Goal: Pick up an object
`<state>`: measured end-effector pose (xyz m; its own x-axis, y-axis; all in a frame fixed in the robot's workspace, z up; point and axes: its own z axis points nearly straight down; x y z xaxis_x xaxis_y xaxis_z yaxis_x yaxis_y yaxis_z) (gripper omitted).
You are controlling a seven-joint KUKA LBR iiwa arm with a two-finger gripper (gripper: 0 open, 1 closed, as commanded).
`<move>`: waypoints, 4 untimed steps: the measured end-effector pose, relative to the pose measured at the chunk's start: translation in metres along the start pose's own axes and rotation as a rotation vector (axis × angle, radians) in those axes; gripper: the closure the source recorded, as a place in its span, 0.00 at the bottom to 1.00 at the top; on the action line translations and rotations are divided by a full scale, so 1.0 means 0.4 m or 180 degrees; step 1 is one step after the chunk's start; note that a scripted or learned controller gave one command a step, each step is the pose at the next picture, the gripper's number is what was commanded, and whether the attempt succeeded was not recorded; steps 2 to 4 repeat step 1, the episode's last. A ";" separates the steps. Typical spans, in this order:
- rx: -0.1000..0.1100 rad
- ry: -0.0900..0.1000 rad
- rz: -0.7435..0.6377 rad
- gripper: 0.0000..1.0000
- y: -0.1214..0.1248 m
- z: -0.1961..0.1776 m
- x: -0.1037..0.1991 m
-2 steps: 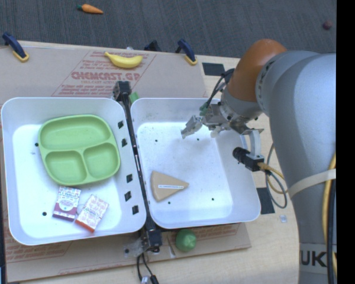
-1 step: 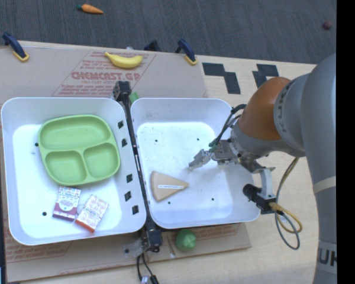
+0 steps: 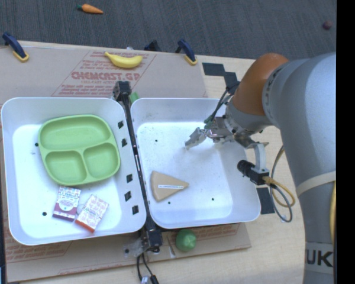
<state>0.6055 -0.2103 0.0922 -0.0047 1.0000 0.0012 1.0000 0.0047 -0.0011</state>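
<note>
Fingers of my gripper hang low over the right bin, near its upper middle, and whether they are parted or pressed together I cannot tell from this slanted view above the bench; nothing can be seen between them. I reach in from the right, my grey arm with its orange band crossing the bin's right wall.

Below and to the left of my fingertips, apart from them, a tan wedge-shaped piece lies flat on the white floor of the same bin (it looks like a slice of toy cheese or bread, with a pale stripe along one side). It sits closer to the divider than to the right wall.

Across the divider, the left bin holds a light green plate with three compartments, lying flat in its upper half. Beneath the plate, near the front wall, two small printed packets rest side by side, touching or nearly so.

Outside the bins, a yellow toy banana lies on the printed cardboard behind them, a green ball sits just beyond the front edge of the right bin, and a small orange carrot rests on the dark carpet well away at the top left.
</note>
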 end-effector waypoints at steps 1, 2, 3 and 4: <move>-0.0002 0.0000 -0.0001 0.00 0.031 -0.097 -0.001; -0.0002 0.0000 -0.0001 0.00 0.031 -0.097 -0.001; -0.0002 0.0000 -0.0001 0.00 0.031 -0.097 -0.001; -0.0002 0.0000 -0.0001 0.00 0.031 -0.097 -0.001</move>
